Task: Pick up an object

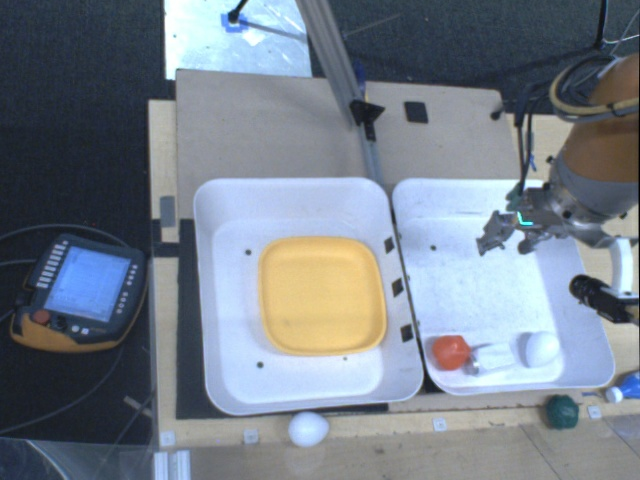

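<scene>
While the gripper (508, 234) hangs over the right bin's (470, 293) far side, finger state unclear, red object (449, 351), clear piece (490, 359) and white egg (540, 348) lie well apart along its near edge, yellow plate (322, 294) in left bin (228, 298).

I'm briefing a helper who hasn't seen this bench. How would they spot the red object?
Look in the right-hand white bin, along its near edge. The red object lies at the left end of a short row, beside a white piece and a white ball; it alone is red.

Bench (270, 128) bears two white bins (225, 268); white egg (308, 429).
</scene>
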Controlling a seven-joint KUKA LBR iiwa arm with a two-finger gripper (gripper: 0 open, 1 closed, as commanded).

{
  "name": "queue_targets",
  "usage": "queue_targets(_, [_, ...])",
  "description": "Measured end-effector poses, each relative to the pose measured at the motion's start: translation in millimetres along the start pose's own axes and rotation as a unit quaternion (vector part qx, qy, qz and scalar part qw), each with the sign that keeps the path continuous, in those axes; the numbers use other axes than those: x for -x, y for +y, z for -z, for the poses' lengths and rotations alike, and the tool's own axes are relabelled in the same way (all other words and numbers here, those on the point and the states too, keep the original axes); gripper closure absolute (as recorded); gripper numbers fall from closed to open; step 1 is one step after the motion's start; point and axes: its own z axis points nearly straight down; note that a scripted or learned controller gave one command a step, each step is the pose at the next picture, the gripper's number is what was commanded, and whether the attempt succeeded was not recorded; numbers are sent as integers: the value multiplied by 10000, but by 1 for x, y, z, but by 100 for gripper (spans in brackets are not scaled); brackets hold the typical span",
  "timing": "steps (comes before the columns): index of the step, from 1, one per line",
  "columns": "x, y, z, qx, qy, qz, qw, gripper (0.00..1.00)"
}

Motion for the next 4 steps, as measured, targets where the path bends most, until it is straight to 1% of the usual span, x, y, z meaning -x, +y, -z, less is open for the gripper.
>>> queue_targets(1, [0,0,0,0,0,0,10000,0])
queue_targets(3, [-8,-13,-117,-21,1,-2,10000,0])
queue_targets(4, [-8,-13,-142,-9,1,-1,10000,0])
